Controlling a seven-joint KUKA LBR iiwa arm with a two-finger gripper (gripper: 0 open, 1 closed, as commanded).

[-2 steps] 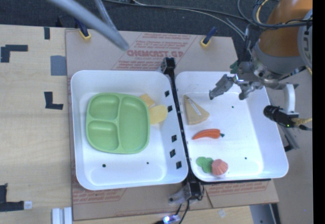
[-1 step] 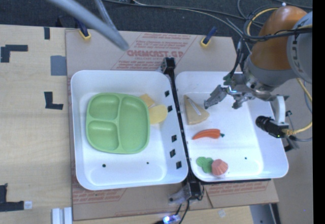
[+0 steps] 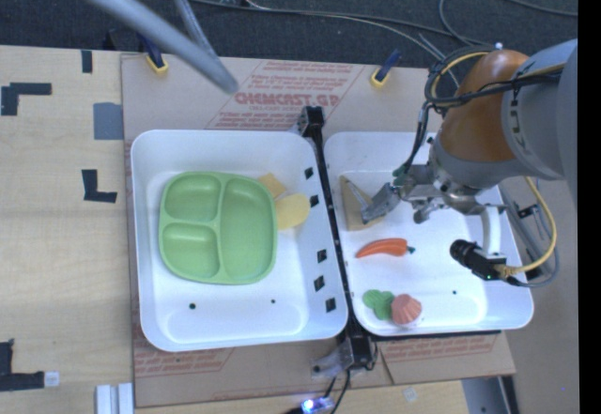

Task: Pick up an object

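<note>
My gripper hangs low over the upper left part of the right bin, reaching in from the right. Its tip is right beside a tan wedge-shaped piece that lies against the bin's left wall, and I cannot tell whether it touches the piece. Just below the gripper an orange carrot lies flat. Nearer the front of this bin, a green item and a pink-orange item sit side by side.
The left bin holds a green divided plate, with two yellow pieces at its right edge. A black divider runs between the bins. Cables loop off the arm at the right.
</note>
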